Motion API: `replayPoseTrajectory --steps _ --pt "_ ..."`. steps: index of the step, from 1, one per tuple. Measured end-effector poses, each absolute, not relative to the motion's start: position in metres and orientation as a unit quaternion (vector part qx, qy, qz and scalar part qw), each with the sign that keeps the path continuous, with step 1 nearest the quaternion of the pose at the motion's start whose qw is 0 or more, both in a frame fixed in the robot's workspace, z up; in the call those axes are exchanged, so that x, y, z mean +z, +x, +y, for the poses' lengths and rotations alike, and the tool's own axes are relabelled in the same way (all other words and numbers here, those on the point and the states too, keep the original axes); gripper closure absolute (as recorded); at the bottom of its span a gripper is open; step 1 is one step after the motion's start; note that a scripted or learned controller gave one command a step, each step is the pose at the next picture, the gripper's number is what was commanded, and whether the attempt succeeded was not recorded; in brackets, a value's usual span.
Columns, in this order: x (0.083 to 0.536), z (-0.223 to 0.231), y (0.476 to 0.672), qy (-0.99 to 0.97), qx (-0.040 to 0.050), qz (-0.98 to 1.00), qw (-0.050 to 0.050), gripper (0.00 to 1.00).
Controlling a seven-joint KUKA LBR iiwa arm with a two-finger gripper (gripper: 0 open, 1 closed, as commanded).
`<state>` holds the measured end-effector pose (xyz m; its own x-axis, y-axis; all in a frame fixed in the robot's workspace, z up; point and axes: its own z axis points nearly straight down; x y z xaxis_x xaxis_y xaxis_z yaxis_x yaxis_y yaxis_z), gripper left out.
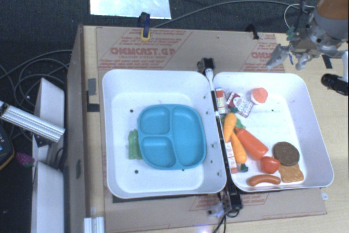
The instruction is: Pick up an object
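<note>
End effector (287,57) open, bin (313,112) holding toy food (252,142)

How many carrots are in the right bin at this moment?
2. One carrot lies near the right bin's left wall, and the other carrot lies just below it, beside the red pepper. More could be hidden under the pile.
</note>
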<state>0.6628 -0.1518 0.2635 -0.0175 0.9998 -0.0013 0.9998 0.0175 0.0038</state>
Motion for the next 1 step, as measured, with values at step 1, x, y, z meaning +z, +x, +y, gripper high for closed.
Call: replayPoseTrajectory --steps 1 --pt "0.1592 -0.1107 0.5951 0.706 -0.0002 0.708 0.000 0.00"
